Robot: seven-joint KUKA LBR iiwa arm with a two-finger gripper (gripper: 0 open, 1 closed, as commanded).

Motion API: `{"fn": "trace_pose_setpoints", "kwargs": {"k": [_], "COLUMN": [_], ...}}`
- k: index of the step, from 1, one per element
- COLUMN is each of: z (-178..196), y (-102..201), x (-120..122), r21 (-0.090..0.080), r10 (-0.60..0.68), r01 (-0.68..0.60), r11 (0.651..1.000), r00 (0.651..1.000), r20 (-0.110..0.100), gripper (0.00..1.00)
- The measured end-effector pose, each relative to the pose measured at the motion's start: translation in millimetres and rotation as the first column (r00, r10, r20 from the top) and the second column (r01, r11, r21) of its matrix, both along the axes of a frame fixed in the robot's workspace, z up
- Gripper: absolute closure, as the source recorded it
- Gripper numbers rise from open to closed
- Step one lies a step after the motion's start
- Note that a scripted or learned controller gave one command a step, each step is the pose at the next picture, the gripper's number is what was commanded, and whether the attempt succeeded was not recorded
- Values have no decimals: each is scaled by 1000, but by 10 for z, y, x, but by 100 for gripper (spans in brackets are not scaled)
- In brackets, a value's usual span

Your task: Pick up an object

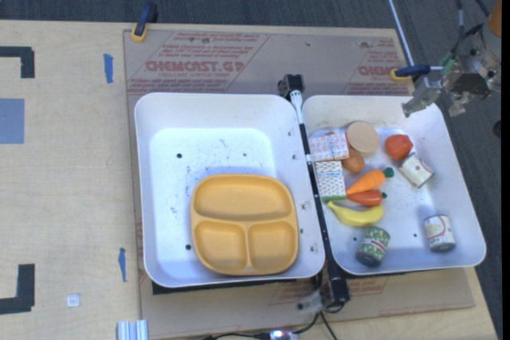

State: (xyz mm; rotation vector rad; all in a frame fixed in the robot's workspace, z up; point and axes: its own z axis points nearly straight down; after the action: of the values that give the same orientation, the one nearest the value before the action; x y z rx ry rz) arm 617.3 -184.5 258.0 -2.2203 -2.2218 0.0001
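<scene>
The right bin (466, 207) holds several small items. Among them are an orange carrot (368, 181), a yellow banana (356, 212), a red fruit (398, 146), a tan round disc (362, 137), a small white carton (416, 170), a white can (437, 232) and a green can (372, 244). My gripper (437, 98) hangs over the bin's far right corner, above and apart from the items. It stands open with nothing between its fingers.
The left bin (159, 171) holds a yellow divided plate (245, 223). Two printed packets (328, 163) lie along the right bin's left wall. A black divider clip (292, 84) sits between the bins at the back. A blue clamp (410, 72) sits near the gripper.
</scene>
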Motion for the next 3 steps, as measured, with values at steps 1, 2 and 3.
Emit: {"fn": "trace_pose_setpoints", "kwargs": {"k": [1,2,3], "z": [-1331,-1219,-1220], "y": [70,67,66], "x": [-139,-127,-128], "r21": [0,-2,-2], "r10": [-1,-1,-1], "r01": [1,1,1], "r11": [1000,1000,1000], "r00": [1000,1000,1000], "r20": [0,4,4], "gripper": [0,100,0]}}
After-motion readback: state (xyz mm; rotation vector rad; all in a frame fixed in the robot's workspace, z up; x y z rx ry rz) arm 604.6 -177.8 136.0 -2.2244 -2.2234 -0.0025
